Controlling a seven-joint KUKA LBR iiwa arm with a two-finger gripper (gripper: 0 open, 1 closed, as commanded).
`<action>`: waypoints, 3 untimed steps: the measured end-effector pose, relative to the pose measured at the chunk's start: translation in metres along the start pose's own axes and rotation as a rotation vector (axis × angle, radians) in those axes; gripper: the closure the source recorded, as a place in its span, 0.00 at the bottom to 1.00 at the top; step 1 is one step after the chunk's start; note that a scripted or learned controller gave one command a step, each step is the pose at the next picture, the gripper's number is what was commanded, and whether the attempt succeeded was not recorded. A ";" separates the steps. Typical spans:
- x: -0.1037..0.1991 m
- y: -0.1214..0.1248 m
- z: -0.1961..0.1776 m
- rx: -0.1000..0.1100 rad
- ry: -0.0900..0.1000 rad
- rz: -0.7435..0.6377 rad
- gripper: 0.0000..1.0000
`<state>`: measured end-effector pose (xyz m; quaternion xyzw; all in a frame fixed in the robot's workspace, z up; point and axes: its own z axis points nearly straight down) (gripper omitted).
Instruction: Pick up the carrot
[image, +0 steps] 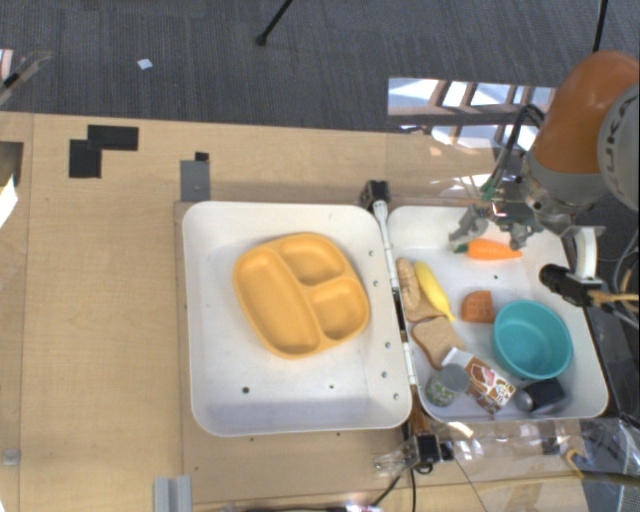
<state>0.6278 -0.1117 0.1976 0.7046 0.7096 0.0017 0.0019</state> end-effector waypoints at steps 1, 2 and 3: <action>-0.035 0.032 0.092 -0.016 -0.007 -0.076 0.00; -0.058 0.033 0.112 0.004 0.012 0.450 0.00; -0.076 0.018 0.112 0.003 0.001 0.489 0.00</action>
